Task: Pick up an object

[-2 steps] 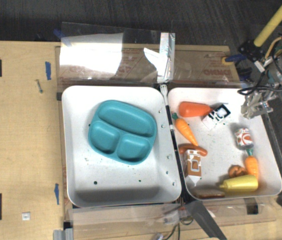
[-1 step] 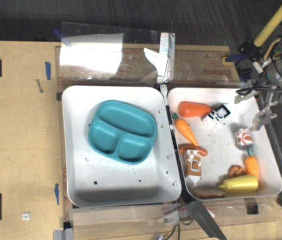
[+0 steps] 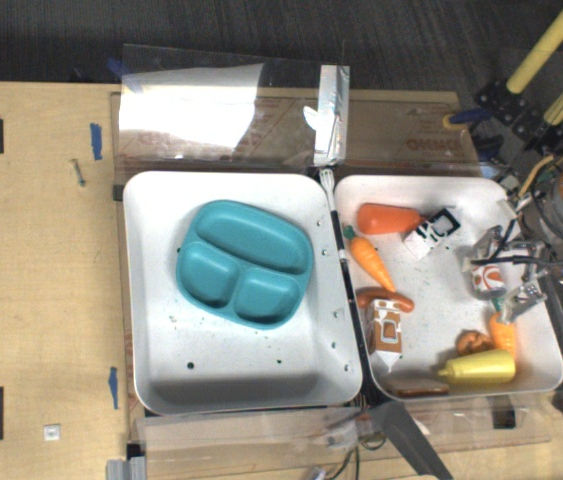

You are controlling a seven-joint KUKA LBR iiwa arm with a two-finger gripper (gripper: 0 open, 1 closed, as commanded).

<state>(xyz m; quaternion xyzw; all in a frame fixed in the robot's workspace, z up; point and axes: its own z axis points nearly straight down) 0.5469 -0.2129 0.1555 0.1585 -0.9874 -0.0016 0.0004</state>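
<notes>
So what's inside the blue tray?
Nothing sits in the blue tray: its three compartments look bare. The left bin floor underneath the tray is covered, so it can't be seen.

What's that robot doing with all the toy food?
The robot's gripper is reaching into the right bin from the right side, above the toys near that bin's right edge. Nothing can be seen between its fingers. In that bin lie a carrot, an orange piece, a yellow piece and a small carton. The left bin holds a teal divided plate.
</notes>
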